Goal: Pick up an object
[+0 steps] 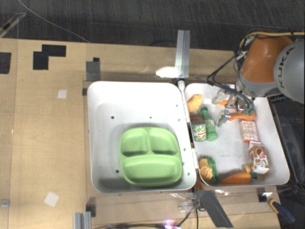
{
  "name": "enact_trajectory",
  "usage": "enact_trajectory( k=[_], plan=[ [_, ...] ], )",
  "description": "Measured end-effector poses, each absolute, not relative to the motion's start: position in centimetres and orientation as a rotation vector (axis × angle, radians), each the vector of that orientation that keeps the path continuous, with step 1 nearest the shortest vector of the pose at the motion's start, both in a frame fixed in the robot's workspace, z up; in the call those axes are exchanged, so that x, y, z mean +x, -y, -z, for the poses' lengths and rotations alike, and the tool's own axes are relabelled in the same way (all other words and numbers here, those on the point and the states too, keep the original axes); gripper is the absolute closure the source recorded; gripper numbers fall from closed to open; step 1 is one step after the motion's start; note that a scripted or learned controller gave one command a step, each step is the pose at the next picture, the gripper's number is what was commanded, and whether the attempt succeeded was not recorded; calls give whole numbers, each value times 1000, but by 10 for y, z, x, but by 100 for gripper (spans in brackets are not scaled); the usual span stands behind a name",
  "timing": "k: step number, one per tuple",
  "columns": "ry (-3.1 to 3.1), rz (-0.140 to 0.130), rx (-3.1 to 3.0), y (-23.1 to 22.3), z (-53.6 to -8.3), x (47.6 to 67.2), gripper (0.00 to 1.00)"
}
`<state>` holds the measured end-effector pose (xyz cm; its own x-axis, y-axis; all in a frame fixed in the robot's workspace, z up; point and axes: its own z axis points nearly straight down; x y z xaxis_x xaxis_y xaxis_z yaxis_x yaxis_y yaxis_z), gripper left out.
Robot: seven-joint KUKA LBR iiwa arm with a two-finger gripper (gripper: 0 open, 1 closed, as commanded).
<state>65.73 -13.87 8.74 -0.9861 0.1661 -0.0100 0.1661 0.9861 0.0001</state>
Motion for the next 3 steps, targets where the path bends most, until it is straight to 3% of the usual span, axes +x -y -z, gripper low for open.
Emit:
enact_trajectory(
  k=[1, 2, 3],
  plan=[
    [-3113, 0, 322, 139, -89, 601, 0],
    [-3098, 2, 421, 155, -91, 509, 0],
    [-3078, 6, 410, 155, -105, 515, 100]
  ],
)
